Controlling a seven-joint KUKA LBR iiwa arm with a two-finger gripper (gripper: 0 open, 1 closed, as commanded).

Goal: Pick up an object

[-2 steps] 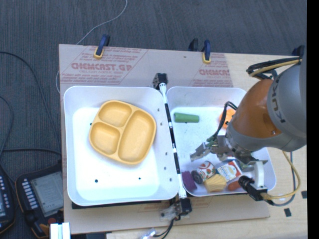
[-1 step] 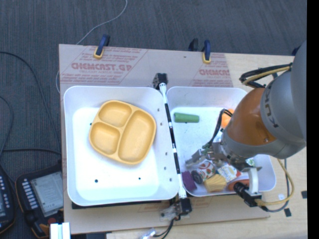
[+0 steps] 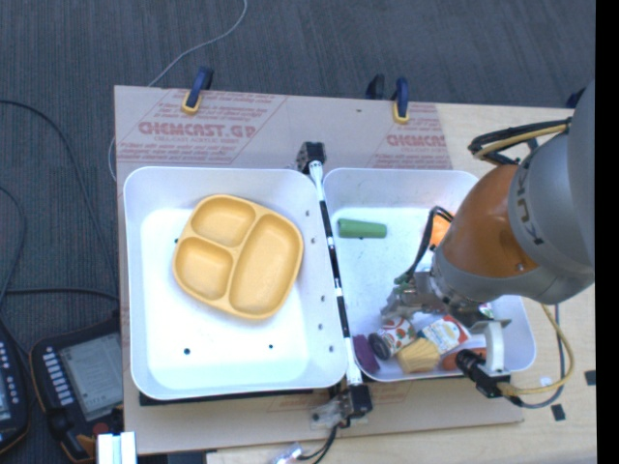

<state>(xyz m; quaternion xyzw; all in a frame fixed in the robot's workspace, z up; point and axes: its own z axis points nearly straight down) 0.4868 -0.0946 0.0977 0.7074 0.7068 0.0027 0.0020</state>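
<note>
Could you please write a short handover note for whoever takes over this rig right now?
Gripper: low in the right bin, over the toy pile at its near edge; whether it holds anything cannot be told.
Things: pile in the right bin's near corner; green piece alone at that bin's far side; yellow divided plate in the left bin.
Done: arm reached into the pile.
Left: confirm a grasp, then lift an object out.

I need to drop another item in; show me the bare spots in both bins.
Left bin: a bare strip along its near wall, below the yellow divided plate. Right bin: bare floor under the green block, beside the divider. Crowded: its near corner, where the hand hangs over the pile of small items.
</note>
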